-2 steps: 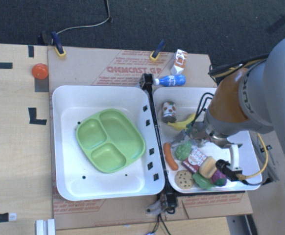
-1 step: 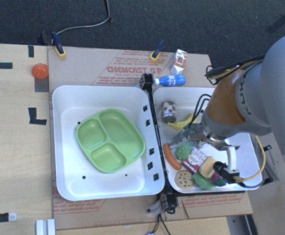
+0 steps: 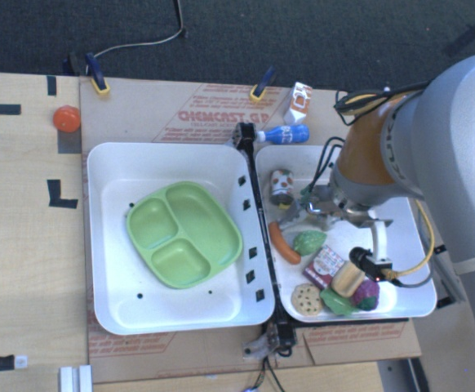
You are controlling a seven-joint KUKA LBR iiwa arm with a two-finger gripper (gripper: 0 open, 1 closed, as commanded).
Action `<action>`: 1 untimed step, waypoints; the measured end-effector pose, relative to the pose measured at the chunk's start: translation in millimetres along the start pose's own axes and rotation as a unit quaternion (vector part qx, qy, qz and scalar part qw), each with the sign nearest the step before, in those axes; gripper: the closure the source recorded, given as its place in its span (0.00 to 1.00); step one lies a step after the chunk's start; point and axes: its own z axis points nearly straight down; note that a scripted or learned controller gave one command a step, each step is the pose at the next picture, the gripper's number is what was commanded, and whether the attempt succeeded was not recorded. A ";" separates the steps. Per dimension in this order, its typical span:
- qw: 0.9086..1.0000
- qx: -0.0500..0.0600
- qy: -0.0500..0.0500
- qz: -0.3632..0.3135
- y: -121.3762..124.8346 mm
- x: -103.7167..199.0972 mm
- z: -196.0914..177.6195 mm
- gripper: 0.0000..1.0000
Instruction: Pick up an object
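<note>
The gripper (image 3: 307,211) hangs low in the right bin (image 3: 409,219); whether it is wide or narrow cannot be told. Taking the gripper as landmark: a green leafy toy (image 3: 308,241) lies just beneath it, a carrot (image 3: 284,243) beside that, a small can (image 3: 281,184) just above-left. The cookie (image 3: 306,300) sits farther below. The green tray (image 3: 184,233) lies in the left bin (image 3: 107,219).

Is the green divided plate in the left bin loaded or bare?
Bare. The green divided plate lies flat in the left bin, and all three compartments show plain green with nothing in them.
</note>
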 end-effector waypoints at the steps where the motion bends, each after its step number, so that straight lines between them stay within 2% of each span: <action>1: 1.000 0.018 0.005 -0.003 50.7 -6.6 2.9 0.00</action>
